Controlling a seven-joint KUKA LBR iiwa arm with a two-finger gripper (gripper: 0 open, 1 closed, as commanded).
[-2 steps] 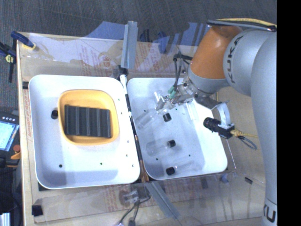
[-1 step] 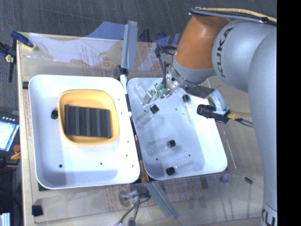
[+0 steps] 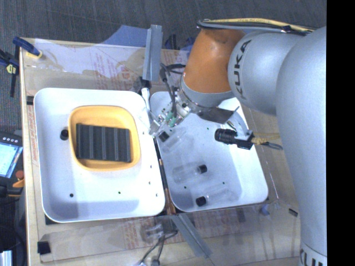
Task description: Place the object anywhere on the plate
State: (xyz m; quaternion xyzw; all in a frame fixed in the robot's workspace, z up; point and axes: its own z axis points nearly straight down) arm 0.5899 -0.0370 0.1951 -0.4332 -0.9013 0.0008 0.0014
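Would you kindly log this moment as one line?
gripper: over right bin near the divider | plate: in left bin | placement: not yet done

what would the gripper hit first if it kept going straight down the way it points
Probably the floor of the right bin near its upper left corner; the gripper points down there. Depth is unclear, and the bin's left wall sits close.

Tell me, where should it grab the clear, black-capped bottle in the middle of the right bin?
Probably from straight above, across the clear body of the bottle, just left of its cap. It seems to lie flat on its side, leaving both long sides free, though its outline is faint.
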